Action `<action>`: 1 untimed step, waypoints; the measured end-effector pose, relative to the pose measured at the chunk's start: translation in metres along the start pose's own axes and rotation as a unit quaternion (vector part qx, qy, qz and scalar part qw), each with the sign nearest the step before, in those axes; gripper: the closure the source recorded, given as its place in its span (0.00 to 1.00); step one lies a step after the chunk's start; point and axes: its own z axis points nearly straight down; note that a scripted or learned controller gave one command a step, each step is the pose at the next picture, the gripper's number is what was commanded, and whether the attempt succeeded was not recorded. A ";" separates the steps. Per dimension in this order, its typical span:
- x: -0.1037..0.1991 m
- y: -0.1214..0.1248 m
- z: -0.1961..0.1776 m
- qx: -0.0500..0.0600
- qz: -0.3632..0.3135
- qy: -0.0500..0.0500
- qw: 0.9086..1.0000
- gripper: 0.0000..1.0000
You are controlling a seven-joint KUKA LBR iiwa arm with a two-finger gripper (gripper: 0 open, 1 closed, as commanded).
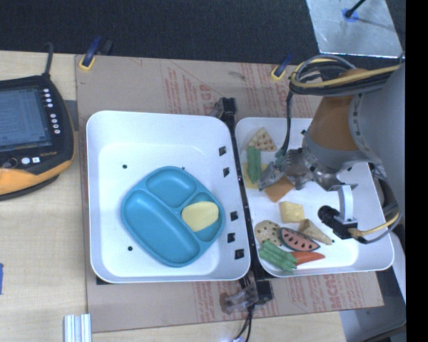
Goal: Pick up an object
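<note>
My gripper (279, 171) reaches down into the right bin (364, 262) from the right, low over the upper left part of the bin. Its tips are among a green bean pod (253, 162), an orange-brown wedge (277, 189) and a cracker (263, 140). Further toward the front of the bin lie a yellow cheese cube (292, 211), a watermelon slice (298, 240), a round cookie (267, 231), a green pepper (277, 256) and a carrot (308, 258). The arm's grey body hides the bin's right part.
The left bin (114, 137) holds a blue divided plate (167, 216) with a yellow oval piece (200, 215) in one compartment. A black divider (235, 184) runs between the bins. A teach pendant (21, 137) lies on the bench at the far left.
</note>
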 end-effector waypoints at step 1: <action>-0.001 -0.001 -0.011 0.001 -0.003 0.000 1.000 1.00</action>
